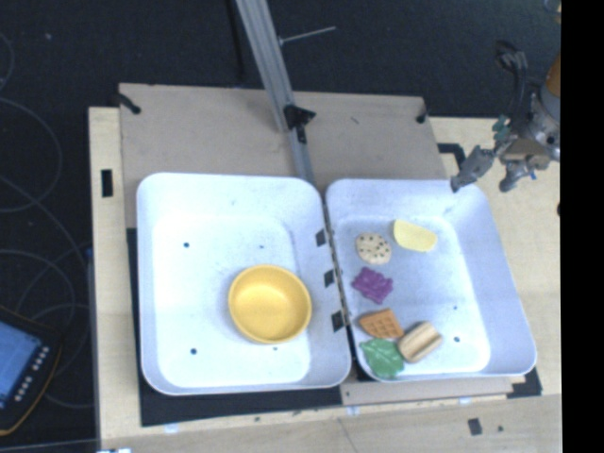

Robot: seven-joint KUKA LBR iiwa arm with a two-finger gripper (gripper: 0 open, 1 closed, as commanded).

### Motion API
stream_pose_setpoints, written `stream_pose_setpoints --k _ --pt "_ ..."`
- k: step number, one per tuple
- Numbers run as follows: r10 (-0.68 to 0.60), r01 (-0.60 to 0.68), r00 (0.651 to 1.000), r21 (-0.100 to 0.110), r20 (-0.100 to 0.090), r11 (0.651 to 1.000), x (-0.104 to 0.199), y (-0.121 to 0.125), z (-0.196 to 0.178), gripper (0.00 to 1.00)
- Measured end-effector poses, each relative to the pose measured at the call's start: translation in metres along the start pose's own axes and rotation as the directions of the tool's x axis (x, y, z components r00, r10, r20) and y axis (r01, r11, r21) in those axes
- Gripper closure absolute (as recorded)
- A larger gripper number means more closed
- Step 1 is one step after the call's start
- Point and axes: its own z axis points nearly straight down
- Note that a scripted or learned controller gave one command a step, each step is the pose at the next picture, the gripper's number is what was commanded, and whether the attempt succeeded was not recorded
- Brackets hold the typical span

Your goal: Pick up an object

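Note:
The right bin (505,295) holds several small items: a speckled round cookie (373,247), a yellow wedge (414,236), a purple piece (373,284), an orange cracker (381,325), a green lump (381,358) and a tan bread roll (420,341). A yellow bowl (270,302) stands upright in the left bin (156,253). My gripper (489,172) hangs over the right bin's far right corner, above and to the right of the yellow wedge. Its two fingers are spread open and nothing is between them.
A slanted metal bar (267,55) runs from the top down to the gap between the bins. A tablet (19,366) and cables lie off the bench at the left. Bare bench surface (283,130) lies behind the bins.

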Motion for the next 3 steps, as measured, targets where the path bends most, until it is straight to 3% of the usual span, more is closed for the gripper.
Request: stream_pose_setpoints --k 1,3 --pt "0.000 0.000 1.000 0.001 0.002 1.000 -0.001 0.000 0.000 0.00" --pt "0.005 -0.005 1.000 0.006 0.000 1.000 -0.002 -0.009 0.125 0.00"
